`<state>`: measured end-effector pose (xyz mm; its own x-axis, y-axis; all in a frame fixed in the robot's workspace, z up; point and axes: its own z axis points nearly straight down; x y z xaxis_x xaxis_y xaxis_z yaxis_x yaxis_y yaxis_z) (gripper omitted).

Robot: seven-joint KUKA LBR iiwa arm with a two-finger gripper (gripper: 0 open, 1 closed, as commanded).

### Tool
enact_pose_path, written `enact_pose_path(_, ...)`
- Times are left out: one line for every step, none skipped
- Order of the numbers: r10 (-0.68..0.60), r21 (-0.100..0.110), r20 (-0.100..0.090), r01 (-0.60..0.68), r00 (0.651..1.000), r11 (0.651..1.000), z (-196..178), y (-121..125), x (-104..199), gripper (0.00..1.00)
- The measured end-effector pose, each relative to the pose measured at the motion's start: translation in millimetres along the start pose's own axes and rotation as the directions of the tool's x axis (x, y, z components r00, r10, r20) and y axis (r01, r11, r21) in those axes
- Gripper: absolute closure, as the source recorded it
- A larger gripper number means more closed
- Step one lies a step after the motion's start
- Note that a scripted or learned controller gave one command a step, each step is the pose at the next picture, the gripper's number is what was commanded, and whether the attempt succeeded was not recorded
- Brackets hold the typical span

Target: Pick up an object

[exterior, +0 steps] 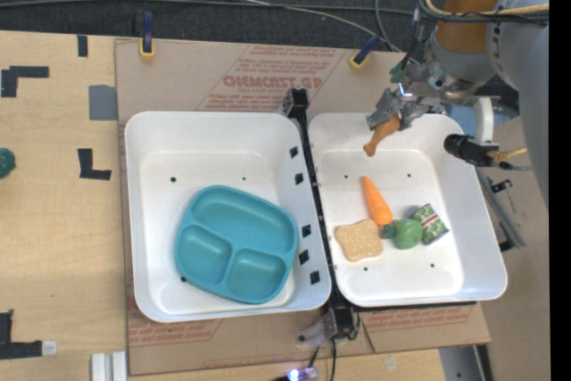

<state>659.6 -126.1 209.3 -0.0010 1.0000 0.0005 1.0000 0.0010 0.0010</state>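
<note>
Orange-brown stick [384,136] pinched in the end effector [393,122], hanging over the far edge of the right bin [464,281]; step: pick apparently made, lift in hand; next: a steady rise without slipping.

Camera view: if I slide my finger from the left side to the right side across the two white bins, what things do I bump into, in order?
Teal plastic divided plate → tan toast-shaped slice of toy bread → orange toy carrot → round green toy vegetable → small green and white packet.
</note>
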Motion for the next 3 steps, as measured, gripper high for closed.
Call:
enact_pose_path(-0.004,0.003,0.0,0.004,1.0,1.0,8,-4,53,1.0)
enact_pose_path(-0.004,0.004,0.0,0.004,1.0,1.0,13,-6,103,1.0)
enact_pose_path(-0.005,0.001,-0.001,0.005,1.0,1.0,-5,-10,154,1.0)
